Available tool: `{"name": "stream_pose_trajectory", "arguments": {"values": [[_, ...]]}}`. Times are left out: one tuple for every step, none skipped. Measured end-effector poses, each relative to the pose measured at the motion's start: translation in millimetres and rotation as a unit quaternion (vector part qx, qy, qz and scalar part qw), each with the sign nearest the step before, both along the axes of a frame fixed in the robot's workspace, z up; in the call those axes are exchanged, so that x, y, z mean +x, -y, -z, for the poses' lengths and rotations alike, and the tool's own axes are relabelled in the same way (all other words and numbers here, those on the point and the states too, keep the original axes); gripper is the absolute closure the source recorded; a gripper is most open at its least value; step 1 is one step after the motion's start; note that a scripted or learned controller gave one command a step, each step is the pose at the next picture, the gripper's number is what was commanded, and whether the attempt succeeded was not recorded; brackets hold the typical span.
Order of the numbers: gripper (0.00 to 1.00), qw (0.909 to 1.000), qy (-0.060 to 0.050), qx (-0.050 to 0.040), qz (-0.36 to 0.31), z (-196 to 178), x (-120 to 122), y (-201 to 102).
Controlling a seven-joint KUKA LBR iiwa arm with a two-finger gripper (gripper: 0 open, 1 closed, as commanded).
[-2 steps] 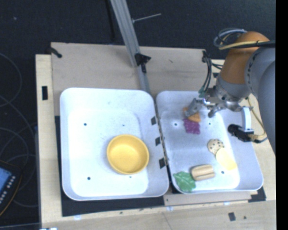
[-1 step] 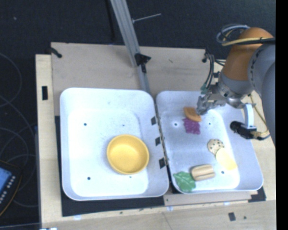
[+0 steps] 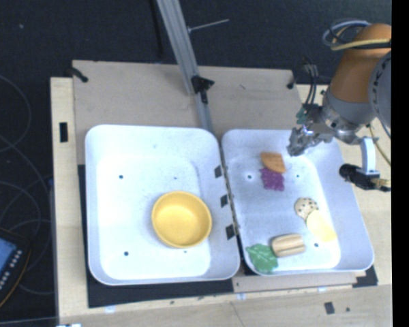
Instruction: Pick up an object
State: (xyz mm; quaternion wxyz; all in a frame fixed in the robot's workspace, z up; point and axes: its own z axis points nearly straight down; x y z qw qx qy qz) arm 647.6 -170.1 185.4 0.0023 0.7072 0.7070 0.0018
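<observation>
Claw [image 3: 299, 144] is hovering over the top of the right bin [image 3: 347, 247], just up-right of the orange piece [image 3: 273, 161], nothing visibly in it; can't tell how it's set from this angle. Orange piece is sitting against the purple one [image 3: 273, 179], so a descent there is risking a double grab or shoving both away. Yellow bowl [image 3: 181, 218] is sitting alone in the left bin [image 3: 109, 148], well apart.

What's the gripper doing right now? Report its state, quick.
Gripper: above the right bin's upper edge, near the orange piece; nothing seen held; open or closed cannot be told.
</observation>
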Motion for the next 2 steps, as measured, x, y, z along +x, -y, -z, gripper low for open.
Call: {"name": "stream_pose_trajectory", "arguments": {"values": [[1.0,1.0,0.001,-0.0004,-0.002,-55,1,1],[1.0,1.0,-0.002,0.0012,-0.004,-67,-1,-53]]}}
